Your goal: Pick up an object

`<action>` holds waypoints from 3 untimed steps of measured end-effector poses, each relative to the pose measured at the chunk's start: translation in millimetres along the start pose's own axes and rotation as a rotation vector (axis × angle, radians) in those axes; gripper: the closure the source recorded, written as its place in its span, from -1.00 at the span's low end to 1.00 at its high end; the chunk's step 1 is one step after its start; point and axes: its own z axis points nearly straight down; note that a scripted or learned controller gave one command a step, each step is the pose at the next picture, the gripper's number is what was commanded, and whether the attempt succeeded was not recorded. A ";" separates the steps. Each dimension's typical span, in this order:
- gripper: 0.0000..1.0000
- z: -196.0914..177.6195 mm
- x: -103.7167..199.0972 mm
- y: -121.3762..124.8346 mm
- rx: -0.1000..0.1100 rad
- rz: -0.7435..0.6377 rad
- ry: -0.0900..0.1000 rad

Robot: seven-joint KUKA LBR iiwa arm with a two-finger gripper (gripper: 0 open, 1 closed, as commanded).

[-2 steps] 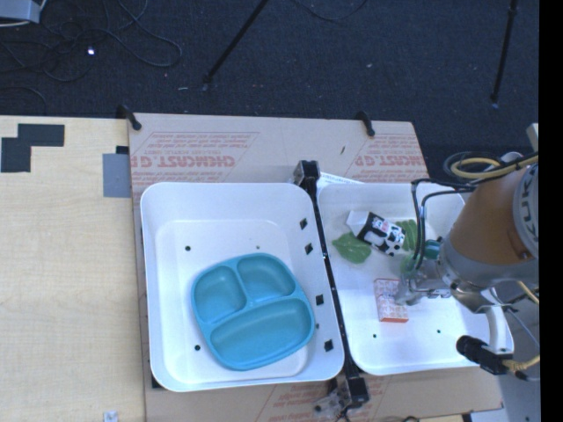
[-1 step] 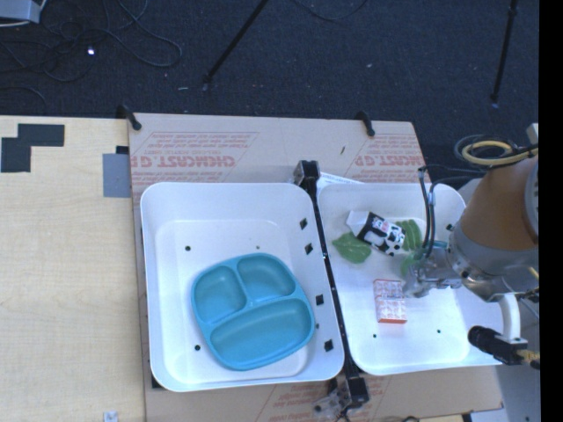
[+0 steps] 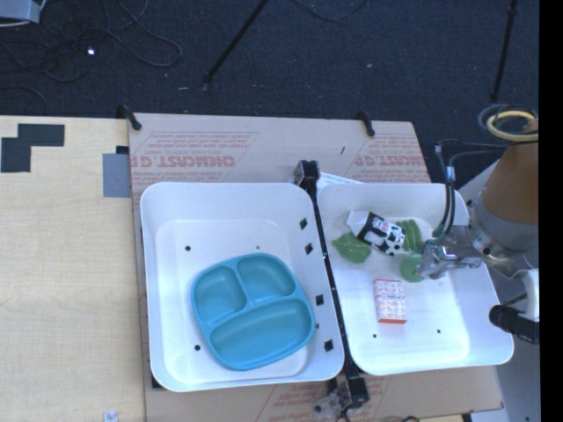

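The left shallow white plastic bin (image 3: pixel 158 236) holds a light-blue divided plate (image 3: pixel 253 310). In the right white bin (image 3: pixel 457 341) lie soft green leafy toys (image 3: pixel 354 249), a black-and-white cow-like figure (image 3: pixel 383 233) and a small red-and-white carton (image 3: pixel 390 301) (stiff, light, probably easiest gripped across its narrow sides). The metal gripper (image 3: pixel 433 262) sits at the green pieces; its opening cannot be told

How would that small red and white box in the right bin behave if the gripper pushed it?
The box lies flat, so it would probably slide rather than roll or tip. It looks small and likely light, so a nudge from the gripper could send it skidding.
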 end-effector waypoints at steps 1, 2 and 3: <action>1.00 -27.5 -1.1 1.2 0.003 0.000 0.001; 1.00 -13.2 49.7 16.3 0.008 -0.002 0.003; 1.00 -18.1 106.5 38.1 0.005 -0.004 0.001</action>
